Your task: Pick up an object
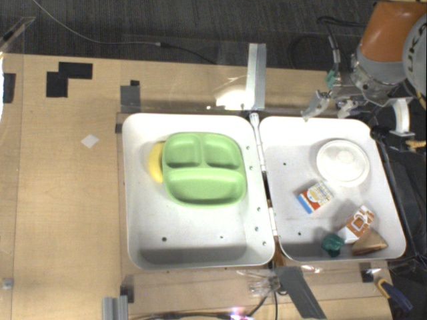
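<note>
Camera view: pale wooden bench [60,199], dark carpet [167,9] behind. Green three-compartment plastic tray [202,168] over yellow item [155,163] in left white bin [193,249]. Round white lid [342,160], small cartons [314,197], green block [332,245] in right white bin [293,229]. Grey two-finger gripper [331,101] above right bin's far rim; finger state cannot be told.

Arm [390,25] sits at upper right, gripper [333,99] just past the far rim of the right bin [293,179], nothing between the fingers. Below the fingers in that bin: white round lid [342,160], then red-blue-white carton [315,197], then orange-white packet [359,224], brown wedge [371,245], dark green block [332,245]. Well left of the fingers, left bin [187,239] holds a green divided tray [202,167] lying over a yellow item [155,162]. Both bins sit on the counter [60,199].
</note>
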`<state>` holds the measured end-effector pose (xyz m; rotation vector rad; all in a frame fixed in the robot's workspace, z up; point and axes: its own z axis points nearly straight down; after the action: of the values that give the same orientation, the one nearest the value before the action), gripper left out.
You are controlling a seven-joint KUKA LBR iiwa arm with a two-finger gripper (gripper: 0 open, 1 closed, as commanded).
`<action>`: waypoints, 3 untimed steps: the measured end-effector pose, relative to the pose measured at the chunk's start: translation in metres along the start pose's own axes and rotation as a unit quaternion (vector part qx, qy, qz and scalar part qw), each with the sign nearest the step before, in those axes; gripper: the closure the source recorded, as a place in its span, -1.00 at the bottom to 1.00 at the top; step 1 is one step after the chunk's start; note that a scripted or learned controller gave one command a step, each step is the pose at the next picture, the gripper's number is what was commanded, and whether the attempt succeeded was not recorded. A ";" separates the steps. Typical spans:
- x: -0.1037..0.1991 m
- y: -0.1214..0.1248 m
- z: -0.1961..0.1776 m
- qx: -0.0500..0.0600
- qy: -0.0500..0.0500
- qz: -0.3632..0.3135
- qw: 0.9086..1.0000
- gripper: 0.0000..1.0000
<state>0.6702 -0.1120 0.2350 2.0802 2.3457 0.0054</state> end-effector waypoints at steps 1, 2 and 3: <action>0.016 -0.037 -0.002 0.001 0.001 0.081 0.997 -1.00; 0.012 0.002 -0.054 0.000 0.000 -0.001 1.000 -1.00; 0.035 -0.030 0.038 0.002 0.001 -0.005 1.000 -1.00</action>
<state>0.6360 -0.0814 0.1963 2.0711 2.3585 0.0038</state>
